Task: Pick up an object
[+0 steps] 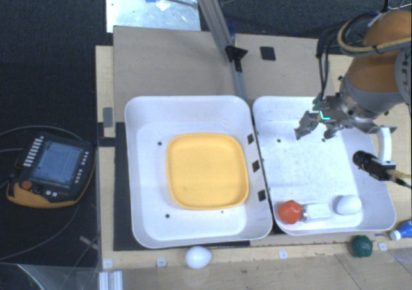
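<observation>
Two bins: the left one [138, 154] carries a stiff, broad yellow plate [208, 170], awkward to pinch. Right bin's [283, 154] near edge: a smooth, probably light red ball [290, 211]; take its middle. Tool [318, 126] hovers spread, empty.

Both bins [193, 110] looked like smooth white plastic with a slight sheen. In the left bin, the yellow plate [207, 170] had a matt, even plastic surface. In the right bin, the red ball [290, 211] looked glossy, and the white egg [348, 205] near it was smooth and pale. The bench [174, 57] under the bins resembled matt brown board. Left of the bins, the pendant [48, 173] had a dark plastic casing and a glossy screen. The gripper [320, 125] appeared as dull grey metal.
</observation>
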